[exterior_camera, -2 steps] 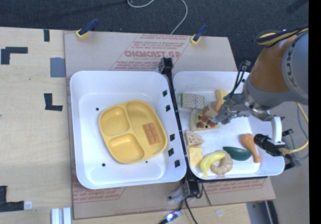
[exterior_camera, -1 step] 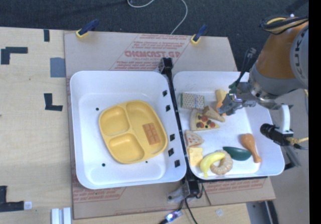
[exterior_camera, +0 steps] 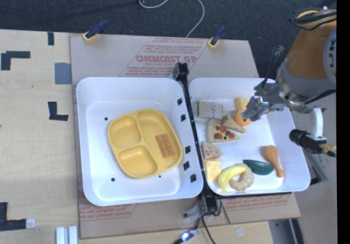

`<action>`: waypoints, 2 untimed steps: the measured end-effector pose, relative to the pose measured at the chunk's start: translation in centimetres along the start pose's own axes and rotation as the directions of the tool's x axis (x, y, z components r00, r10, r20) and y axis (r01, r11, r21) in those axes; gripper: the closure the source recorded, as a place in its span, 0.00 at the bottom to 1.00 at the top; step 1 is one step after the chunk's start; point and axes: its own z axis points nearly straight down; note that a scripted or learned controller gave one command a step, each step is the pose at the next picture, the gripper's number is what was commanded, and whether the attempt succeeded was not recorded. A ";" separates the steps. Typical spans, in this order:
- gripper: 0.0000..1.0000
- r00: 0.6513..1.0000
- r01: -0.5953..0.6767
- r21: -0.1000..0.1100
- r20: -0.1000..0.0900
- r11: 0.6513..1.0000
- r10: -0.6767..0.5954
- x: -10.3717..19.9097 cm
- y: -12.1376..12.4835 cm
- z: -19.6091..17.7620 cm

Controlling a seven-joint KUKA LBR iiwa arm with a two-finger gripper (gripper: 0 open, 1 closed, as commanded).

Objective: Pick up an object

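The right bin (exterior_camera: 290,128) holds several toy foods: a pale green cracker (exterior_camera: 210,109), a pizza slice (exterior_camera: 221,131), a toast piece (exterior_camera: 211,151), a yellow cheese block (exterior_camera: 212,170), a banana (exterior_camera: 229,175), a beige ring (exterior_camera: 243,181), a dark green piece (exterior_camera: 258,167) and a chicken drumstick (exterior_camera: 272,158). My gripper (exterior_camera: 253,110) hangs low over the bin's upper middle. It is right above a small orange piece (exterior_camera: 244,122) and beside a yellow-orange piece (exterior_camera: 240,104). The gripper body hides whether anything is gripped.
The left bin (exterior_camera: 93,106) holds a yellow divided tray (exterior_camera: 143,143) with a brown waffle piece (exterior_camera: 165,145) in one compartment. A black divider (exterior_camera: 188,122) runs between the bins. The arm's orange band (exterior_camera: 309,51) looms over the right bin's far right corner.
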 end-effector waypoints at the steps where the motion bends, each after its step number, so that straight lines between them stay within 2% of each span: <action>1: 1.00 1.000 0.000 0.007 -0.001 1.000 0.000 3.6 -4.9 0.6; 2: 1.00 1.000 0.001 0.002 -0.001 1.000 -0.001 5.1 -4.6 -0.3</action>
